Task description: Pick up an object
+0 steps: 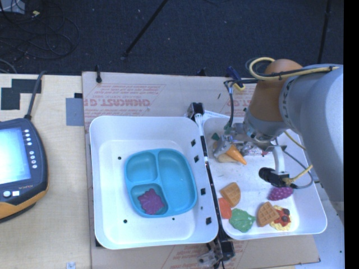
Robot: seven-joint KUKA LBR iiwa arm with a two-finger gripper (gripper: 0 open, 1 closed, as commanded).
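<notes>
From the camera above the bench, the grey arm [305, 102] comes in from the right and bends down over the far end of the right bin [315, 224]. Its gripper [238, 143] sits low there, close to the wall shared with the left bin [106, 150]. The wrist hides the tip, so I cannot tell whether it is apart or closed, or whether it has clamped on anything.

Just below the gripper lies an orange cone-shaped toy [237, 156] (it looks like a carrot), its point aimed toward the near right. It is the thing closest to the gripper. A tan piece [224, 157] lies against its left side, crowding that side, and the bin wall is just beyond that.

The other toys lie well apart from the gripper, toward the near end of the right bin:
- a purple bunch of grapes [280, 193] to the right
- a brown bread-like toy [230, 193] near the dividing wall
- a red-orange piece [224, 208] touching the bread-like toy's near edge
- a green toy [242, 220] just beside the red-orange piece
- a waffle [272, 214] topped with red and yellow bits

The left bin holds a blue divided plate [179, 175]. A magenta toy [150, 200] lies in its small near-left compartment.

Both bins rest on a sheet of cardboard [129, 101], and a teach pendant [17, 164] lies on the bench at far left.
</notes>
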